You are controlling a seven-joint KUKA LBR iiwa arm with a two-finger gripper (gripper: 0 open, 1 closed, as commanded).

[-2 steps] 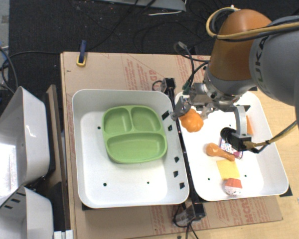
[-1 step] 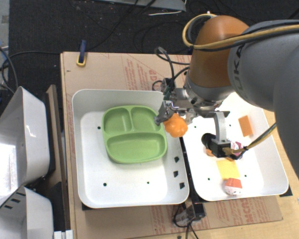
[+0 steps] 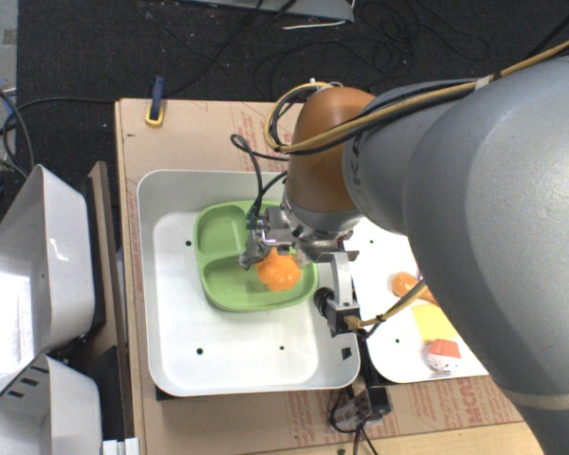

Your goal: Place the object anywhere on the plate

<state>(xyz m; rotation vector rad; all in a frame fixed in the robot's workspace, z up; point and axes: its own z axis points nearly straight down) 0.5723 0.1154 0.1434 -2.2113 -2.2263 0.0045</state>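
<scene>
Your gripper (image 3: 277, 252) hangs low over the green plate (image 3: 220, 230), right above the plate's larger compartment, so a release would land inside the rim. The orange object (image 3: 280, 272) sits just beneath it; whether it is clamped, you cannot tell.

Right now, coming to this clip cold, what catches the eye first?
The big grey arm with its orange band sweeps in from the right, covering much of the right bin. Below its wrist, the gripper hangs over a green divided plate in the left bin, with an orange object right at the plate's near compartment.
</scene>
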